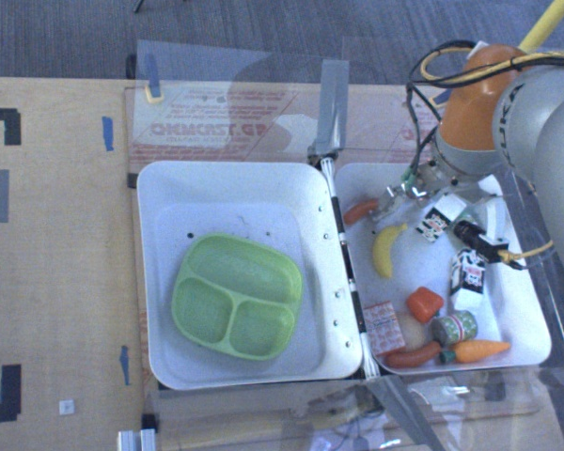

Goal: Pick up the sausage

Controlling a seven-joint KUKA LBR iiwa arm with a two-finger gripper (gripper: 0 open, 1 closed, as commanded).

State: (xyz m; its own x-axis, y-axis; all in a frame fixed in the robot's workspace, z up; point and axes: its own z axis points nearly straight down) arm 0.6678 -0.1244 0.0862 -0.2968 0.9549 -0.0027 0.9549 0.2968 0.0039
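A reddish-orange sausage (361, 211) lies in the right bin (531, 318), near its back left corner. My gripper (391, 207) hangs just right of it, low over the bin, pointing left toward it. Its two fingers look spread apart with nothing between them, and the sausage stays outside them. A second, darker red sausage-shaped piece (413, 355) rests against the front wall of the same bin.
The right bin also holds a banana (384, 250), a red pepper (425, 303), a small can (454, 327), a carrot (481, 349), a flat packet (383, 326) and a white bottle (469, 278). A green divided plate (236, 295) sits in the left bin (160, 205).
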